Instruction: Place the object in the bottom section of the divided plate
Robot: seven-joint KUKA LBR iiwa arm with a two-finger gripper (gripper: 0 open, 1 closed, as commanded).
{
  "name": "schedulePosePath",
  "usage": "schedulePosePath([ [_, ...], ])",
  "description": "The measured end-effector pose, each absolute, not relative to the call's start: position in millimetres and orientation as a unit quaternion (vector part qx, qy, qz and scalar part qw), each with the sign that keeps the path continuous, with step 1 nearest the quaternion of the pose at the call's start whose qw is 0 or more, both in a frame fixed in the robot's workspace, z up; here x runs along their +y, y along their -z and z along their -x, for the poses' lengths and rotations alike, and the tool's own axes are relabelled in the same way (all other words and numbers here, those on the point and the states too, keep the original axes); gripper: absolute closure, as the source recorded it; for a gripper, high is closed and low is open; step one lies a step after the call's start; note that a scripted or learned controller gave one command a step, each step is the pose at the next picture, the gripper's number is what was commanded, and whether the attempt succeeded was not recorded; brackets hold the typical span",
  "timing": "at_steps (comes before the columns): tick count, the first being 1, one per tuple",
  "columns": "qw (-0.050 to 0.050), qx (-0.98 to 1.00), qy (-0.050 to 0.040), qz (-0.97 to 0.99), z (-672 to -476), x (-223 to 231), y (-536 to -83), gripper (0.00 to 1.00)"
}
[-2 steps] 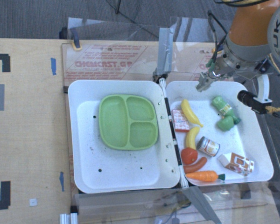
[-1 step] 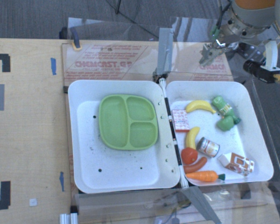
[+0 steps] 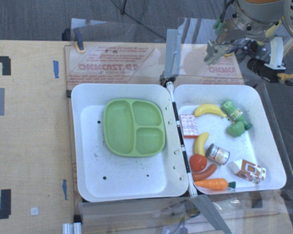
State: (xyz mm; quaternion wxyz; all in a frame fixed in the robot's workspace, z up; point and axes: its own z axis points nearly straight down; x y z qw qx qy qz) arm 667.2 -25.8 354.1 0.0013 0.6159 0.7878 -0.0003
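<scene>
Below the jaws (image 3: 214, 51), toys (image 3: 209, 110) lie apart.

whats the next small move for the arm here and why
Probably bring the tool down and toward the right bin, over one of the items there, such as the upper banana. It hangs above the bench behind that bin with nothing seen in it, and the green divided plate in the left bin has nothing in its sections.

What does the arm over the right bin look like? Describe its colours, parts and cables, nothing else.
The arm is grey metal with a broad orange band above the wrist. Below the band sits a pale, rounded wrist housing. Dark cables loop beside it, and yellow-marked fittings hang at its side. The gripper is small, grey and metallic.
</scene>
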Motion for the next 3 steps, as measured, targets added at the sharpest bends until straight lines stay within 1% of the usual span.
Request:
schedulePosePath([
  [1, -0.002, 0.785, 0.0018, -0.62, -628.1, 23, -257, 1.0],
  [2, -0.002, 0.794, 0.002, -0.608, -599.5, 63, -215, 1.0],
  [3, -0.003, 0.771, 0.0022, -0.637, -531.2, 36, -216, 1.0],
])
